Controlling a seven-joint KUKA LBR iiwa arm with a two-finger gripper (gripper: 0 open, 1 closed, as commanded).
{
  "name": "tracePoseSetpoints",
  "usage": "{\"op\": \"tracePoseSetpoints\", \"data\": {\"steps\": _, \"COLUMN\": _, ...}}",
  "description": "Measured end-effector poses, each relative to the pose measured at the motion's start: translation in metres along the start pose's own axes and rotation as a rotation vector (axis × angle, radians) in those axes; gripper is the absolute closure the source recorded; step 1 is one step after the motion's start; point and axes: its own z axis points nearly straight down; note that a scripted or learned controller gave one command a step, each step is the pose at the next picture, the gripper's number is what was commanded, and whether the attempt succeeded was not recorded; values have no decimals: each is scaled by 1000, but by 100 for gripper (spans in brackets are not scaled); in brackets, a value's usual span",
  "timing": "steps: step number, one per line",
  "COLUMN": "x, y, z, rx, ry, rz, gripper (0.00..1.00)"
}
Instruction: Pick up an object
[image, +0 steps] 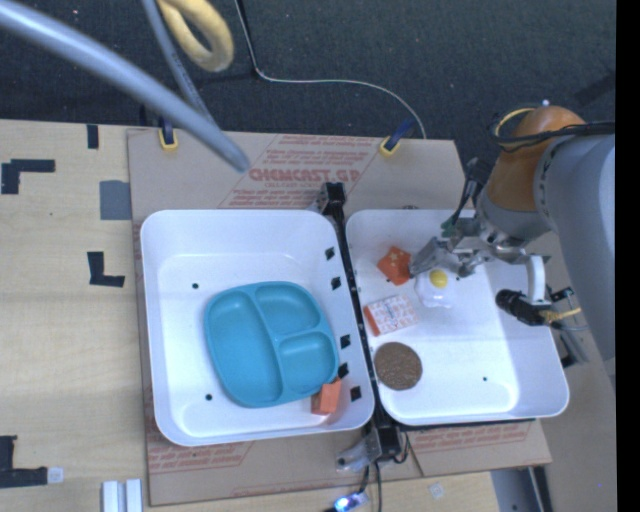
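Observation:
In the right bin (500, 385) lie an orange piece (395, 264), a small clear bottle with a yellowish top (434, 287), a red-and-white packet (390, 316) and a brown round disc (398, 366). My gripper (447, 257) hangs low over the bin's upper middle, just above the bottle and to the right of the orange piece. Nothing shows as lifted off the bin floor. The left bin (170, 300) holds a blue divided plate (270, 342) and an orange block (327, 398) at its lower right corner.
The grey arm with its orange band (535, 150) comes in over the right bin's upper right side. A black fitting (524, 305) sticks out over that bin's right wall. The divider (343, 290) between the bins carries black clips. A grey pole (120, 70) crosses the upper left.

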Motion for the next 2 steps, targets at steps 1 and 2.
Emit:
{"op": "tracePoseSetpoints", "data": {"steps": 1, "x": 0, "y": 2, "z": -14, "rx": -7, "ry": -2, "rz": -2, "gripper": 100}}
{"op": "tracePoseSetpoints", "data": {"steps": 2, "x": -7, "y": 2, "z": -74, "rx": -4, "ry": 2, "rz": 1, "gripper": 100}}
